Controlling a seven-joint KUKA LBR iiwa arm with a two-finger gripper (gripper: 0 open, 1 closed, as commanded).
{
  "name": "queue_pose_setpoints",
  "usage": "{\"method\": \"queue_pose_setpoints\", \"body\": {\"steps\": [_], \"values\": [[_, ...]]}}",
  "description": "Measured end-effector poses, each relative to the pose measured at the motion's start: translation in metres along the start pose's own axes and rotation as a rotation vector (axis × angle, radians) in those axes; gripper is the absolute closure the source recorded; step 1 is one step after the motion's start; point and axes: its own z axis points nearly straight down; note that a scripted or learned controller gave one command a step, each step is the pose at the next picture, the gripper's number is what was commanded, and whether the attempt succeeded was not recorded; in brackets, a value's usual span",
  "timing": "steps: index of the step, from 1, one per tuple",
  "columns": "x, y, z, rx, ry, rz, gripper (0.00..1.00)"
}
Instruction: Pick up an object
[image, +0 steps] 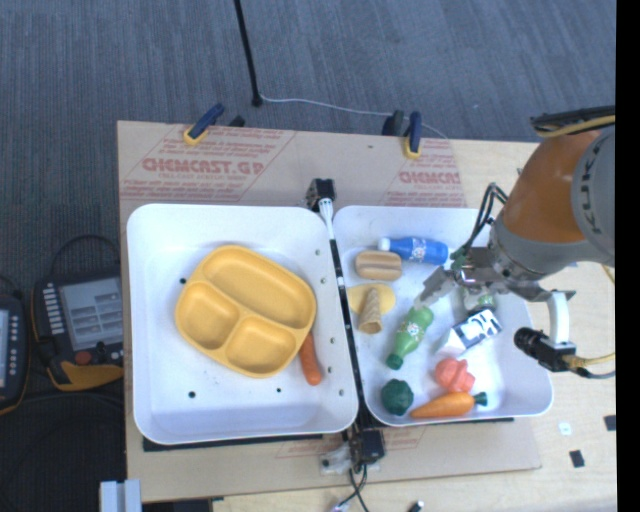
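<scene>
Yellow tray (245, 310), green bottle (410, 335), orange carrot (442, 405).

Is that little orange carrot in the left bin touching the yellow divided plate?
Touching, as far as the camera view shows: the carrot lies against the lower right edge of the yellow divided plate, with no white bin floor visible between them at its upper end.

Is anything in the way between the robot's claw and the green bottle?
Nothing visible is. The two-finger gripper hangs over the right white bin, just up and right of the green plastic bottle. The small white-and-blue carton lies beside the bottle, not between them.
</scene>
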Motion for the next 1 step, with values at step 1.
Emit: {"method": "queue_pose_setpoints", "body": {"steps": [1], "values": [[0.0405, -0.0347, 0.0663, -0.005, -0.002, 0.001, 0.00]]}}
